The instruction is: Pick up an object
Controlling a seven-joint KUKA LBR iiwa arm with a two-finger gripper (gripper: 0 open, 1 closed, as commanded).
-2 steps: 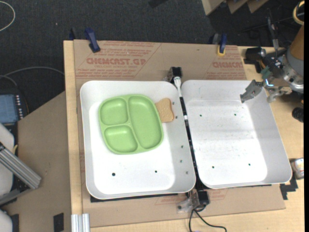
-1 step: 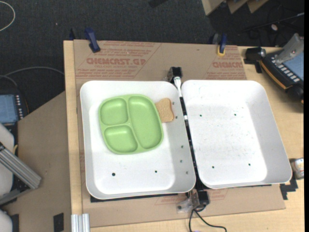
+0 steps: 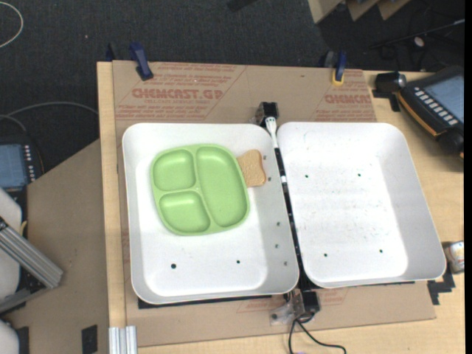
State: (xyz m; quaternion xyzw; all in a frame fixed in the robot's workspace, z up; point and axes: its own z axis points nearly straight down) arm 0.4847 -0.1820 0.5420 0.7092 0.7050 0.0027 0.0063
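Two shallow white bins sit side by side on the table (image 3: 110, 198), which is covered by a brown board printed with red lettering. The left bin (image 3: 147, 271) fills the centre-left of the frame, and the right bin (image 3: 354, 198) the centre-right; their inner rims meet along a dark seam.

In the upper half of the left bin lies one green divided plate (image 3: 199, 189) with three compartments: two smaller ones stacked on its left side and one long one on its right. One tan flat piece, like a cracker (image 3: 253, 168), rests just beside the plate's upper right edge, touching or slightly overlapping it, near the bin's right wall.

Two clamps hold the board's top edge: one blue clamp (image 3: 140, 61) at upper left, one blue-and-yellow clamp (image 3: 338, 68) at upper right.

How far the tool is open cannot be told.
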